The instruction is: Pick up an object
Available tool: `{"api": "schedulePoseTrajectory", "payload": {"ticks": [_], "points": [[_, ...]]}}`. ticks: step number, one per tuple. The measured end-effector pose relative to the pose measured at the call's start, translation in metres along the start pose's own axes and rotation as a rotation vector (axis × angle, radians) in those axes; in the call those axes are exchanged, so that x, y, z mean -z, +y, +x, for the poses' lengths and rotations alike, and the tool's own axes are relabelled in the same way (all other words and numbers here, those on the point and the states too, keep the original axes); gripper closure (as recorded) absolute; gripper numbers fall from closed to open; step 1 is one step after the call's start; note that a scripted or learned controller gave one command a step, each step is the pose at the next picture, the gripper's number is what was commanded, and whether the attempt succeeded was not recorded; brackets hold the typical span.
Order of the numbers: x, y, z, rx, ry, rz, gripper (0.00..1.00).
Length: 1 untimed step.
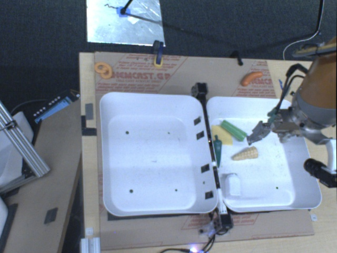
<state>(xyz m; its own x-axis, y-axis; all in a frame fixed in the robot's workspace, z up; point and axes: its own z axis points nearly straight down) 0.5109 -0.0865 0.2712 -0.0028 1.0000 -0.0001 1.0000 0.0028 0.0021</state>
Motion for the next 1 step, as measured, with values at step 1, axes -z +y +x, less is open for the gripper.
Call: {"api": "schedulePoseTrajectory", "payload": {"ticks": [1], "points": [[-0.0694,-0.0256,0.0072,-0.001,0.002,0.007,0.00]]}}
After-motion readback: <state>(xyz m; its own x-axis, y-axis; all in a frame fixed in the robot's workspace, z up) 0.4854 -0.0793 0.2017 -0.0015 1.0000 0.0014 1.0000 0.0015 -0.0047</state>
